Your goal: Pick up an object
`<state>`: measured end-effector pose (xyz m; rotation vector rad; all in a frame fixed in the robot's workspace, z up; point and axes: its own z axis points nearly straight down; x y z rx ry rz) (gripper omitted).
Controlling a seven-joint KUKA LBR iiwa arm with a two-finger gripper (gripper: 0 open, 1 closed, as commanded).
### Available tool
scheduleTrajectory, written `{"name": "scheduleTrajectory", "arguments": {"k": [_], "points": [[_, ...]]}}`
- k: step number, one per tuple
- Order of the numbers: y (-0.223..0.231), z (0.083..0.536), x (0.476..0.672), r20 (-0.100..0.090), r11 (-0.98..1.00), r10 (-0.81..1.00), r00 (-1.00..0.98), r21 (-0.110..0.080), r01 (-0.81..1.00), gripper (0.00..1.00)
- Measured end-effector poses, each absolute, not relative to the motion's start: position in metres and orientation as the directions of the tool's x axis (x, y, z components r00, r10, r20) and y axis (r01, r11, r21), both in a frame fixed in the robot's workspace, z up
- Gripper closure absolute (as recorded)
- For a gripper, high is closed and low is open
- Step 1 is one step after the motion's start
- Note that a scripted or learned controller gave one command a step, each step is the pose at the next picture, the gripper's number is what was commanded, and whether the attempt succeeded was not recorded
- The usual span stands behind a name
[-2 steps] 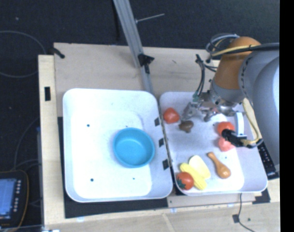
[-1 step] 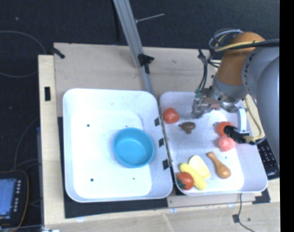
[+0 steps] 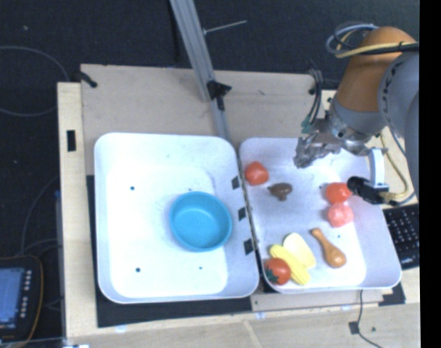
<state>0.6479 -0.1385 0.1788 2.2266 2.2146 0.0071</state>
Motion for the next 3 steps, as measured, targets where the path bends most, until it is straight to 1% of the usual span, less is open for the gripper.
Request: {"name": "scheduleTrajectory", "arguments": {"k": [1, 2, 3], "points": [[-0.141, 0.246, 0.656, 0.001, 0.005, 1.0, -0.005, 0.009, 1.0, 1.0], [-0.142, 0.266, 0.657, 0.001, 0.005, 1.0, -0.005, 0.004, 1.0, 1.0], [-0.085, 0.256, 0.638, 0.001, 0.008, 1.0, -0.008, -0.001, 1.0, 1.0]]}}
